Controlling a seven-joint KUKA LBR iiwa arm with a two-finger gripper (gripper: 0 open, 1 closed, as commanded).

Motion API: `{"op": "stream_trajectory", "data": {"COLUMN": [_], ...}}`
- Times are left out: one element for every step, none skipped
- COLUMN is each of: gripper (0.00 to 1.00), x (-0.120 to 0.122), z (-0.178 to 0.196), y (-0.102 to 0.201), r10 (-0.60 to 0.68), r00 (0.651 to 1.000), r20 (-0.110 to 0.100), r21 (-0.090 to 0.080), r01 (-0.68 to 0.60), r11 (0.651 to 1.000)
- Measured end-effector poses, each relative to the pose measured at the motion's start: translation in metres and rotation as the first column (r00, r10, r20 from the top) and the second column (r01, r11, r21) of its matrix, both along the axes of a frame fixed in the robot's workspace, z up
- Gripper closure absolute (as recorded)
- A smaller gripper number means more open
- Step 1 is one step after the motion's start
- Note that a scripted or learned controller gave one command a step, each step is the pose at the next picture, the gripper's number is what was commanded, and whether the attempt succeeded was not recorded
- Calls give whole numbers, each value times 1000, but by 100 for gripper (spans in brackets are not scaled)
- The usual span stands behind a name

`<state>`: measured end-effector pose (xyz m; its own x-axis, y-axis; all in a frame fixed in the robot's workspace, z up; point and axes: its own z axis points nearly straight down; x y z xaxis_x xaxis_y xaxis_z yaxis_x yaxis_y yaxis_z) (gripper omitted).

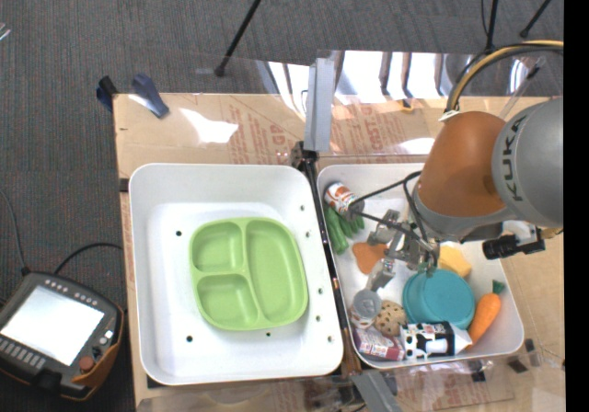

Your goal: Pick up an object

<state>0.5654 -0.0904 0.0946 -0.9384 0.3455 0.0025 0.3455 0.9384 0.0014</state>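
The right bin [512, 335] holds a jumble of toy foods. My gripper [396, 249] hangs low over its middle, below the orange wrist band. It is just right of an orange piece [367, 257] and green pea pods [339, 229], and left of a yellow wedge [454, 261]. A teal bowl [440, 299] lies just in front of it. A small red-labelled can [339, 197] sits at the bin's back left. I see nothing lifted off the bin floor.
The left bin [152, 217] holds a green divided plate [248, 272]. At the front of the right bin lie a carrot [486, 311], a cookie [390, 316], a grey cup [365, 303] and a cow-patterned carton [428, 338]. A tablet [51, 327] sits at the far left.
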Motion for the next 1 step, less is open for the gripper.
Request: {"op": "stream_trajectory", "data": {"gripper": [0], "x": [0], "z": [-9], "y": [8], "r10": [-75], "r00": [997], "r20": [-2], "r21": [-1], "r01": [75], "r11": [997]}}
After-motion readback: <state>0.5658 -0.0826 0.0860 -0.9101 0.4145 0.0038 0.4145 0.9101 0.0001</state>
